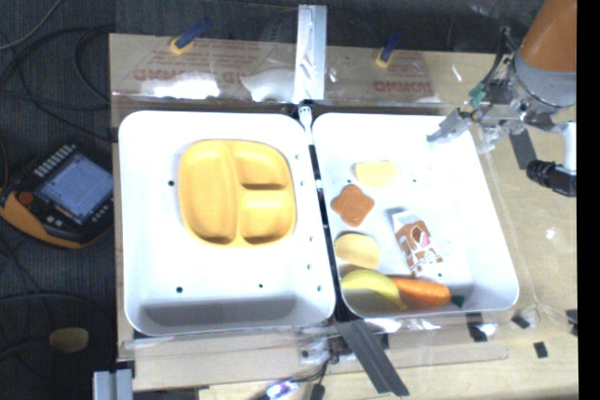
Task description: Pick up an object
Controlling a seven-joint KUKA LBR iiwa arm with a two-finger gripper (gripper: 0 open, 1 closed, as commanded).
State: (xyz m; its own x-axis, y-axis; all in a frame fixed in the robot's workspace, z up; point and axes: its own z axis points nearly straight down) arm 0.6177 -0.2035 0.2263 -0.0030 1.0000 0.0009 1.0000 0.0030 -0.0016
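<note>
Toy foods, any of them a fair pick, lie loose in the right bin (487,201) below and left of the pincer (461,125): a pale slice (375,173) nearest, the carrot (424,292) farthest. Whether the pincer is parted or closed I cannot tell; it hangs over the bin's upper right corner with nothing visibly gripped, probably poised to descend.

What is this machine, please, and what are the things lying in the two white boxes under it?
It is a robot arm, grey and orange, reaching in from the right. One fixed camera looks down on the bench. Its gripper hangs over the right bin's far corner, with nothing visibly between the fingers. That bin contains toy food: a carrot, a brown cookie-like piece, yellow pieces and a small packet. The left bin contains a yellow divided tray.
</note>
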